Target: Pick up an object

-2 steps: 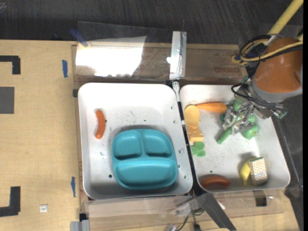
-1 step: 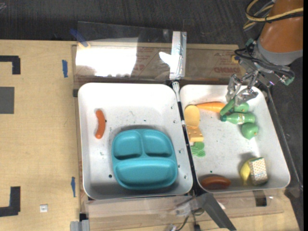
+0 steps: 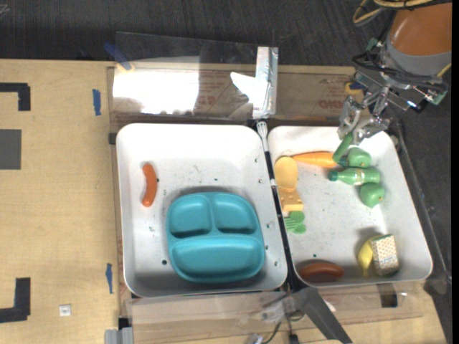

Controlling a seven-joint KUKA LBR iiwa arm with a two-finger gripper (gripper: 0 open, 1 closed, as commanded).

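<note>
In the camera view we see the gripper [image 3: 363,129] at the upper right of the frame, over the far end of the right bin [image 3: 412,213]. Its metal fingers [image 3: 351,124] point down toward a cluster of green toys [image 3: 358,170] in the upper right part of that bin. A green piece [image 3: 344,149] sits right at the fingertips, but we cannot tell whether the fingers are closed on it or merely above it, nor how wide they stand.

Just left of the green toys lies an orange carrot [image 3: 315,159], touching a yellow toy figure [image 3: 287,181] that stretches down the bin's left side to a small green piece [image 3: 295,225]. Toward the lower right of the frame sit a yellow block with a dotted face [image 3: 380,254] and a brown oval [image 3: 320,270].

The left bin [image 3: 133,192] holds a teal divided tray [image 3: 214,235] and an orange sausage [image 3: 148,183].

We judge the task to be at the grasp stage: the arm has reached a likely target among the green toys, yet nothing is clearly lifted. Securing a grip and raising the object clear of the bin remain.
</note>
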